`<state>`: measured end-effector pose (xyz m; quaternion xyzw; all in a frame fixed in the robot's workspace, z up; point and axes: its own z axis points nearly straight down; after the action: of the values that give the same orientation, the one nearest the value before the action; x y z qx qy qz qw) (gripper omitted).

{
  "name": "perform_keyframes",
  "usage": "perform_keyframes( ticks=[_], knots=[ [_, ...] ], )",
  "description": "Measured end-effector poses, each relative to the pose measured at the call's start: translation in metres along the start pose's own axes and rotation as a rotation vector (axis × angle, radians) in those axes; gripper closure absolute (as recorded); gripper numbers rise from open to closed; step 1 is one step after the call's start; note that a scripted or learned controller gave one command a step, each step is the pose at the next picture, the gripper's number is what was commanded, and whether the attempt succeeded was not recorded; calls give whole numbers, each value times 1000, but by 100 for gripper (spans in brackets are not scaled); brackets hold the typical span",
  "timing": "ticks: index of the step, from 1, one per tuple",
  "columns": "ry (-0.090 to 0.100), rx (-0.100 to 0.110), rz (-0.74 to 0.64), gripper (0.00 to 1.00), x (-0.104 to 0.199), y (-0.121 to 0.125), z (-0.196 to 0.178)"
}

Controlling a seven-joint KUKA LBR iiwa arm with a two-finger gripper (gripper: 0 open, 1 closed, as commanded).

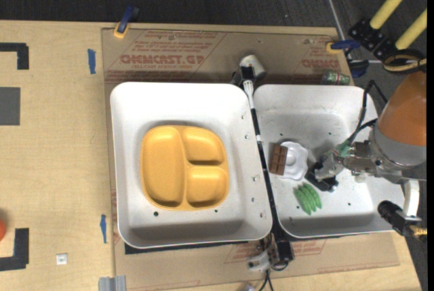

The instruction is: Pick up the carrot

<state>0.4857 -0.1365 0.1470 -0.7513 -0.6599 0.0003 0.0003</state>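
My gripper [324,173] hangs low over the middle of the right bin [305,96], reaching in from the right. It sits just right of a white rounded object [293,161] and a brown block [279,159]. Just below and left of the gripper lies a green pea pod [308,199]. The gripper's dark body hides the bin floor beneath it, and I cannot make out anything held in it.
The left bin [135,120] holds a yellow divided plate [184,165]. The arm's orange band [407,113] looms over the right bin's right side. A small red-orange thing [2,230] sits at the far left edge of the bench.
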Motion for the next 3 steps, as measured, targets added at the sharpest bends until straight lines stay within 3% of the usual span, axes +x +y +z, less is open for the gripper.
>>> perform_keyframes(
  ticks=[1,2,3],
  knots=[
    [1,-1,-153,0,108,-20,-38],
    [-1,-4,-401,0,80,49,-131],
    [0,0,-456,0,136,-24,-50]
  ],
)
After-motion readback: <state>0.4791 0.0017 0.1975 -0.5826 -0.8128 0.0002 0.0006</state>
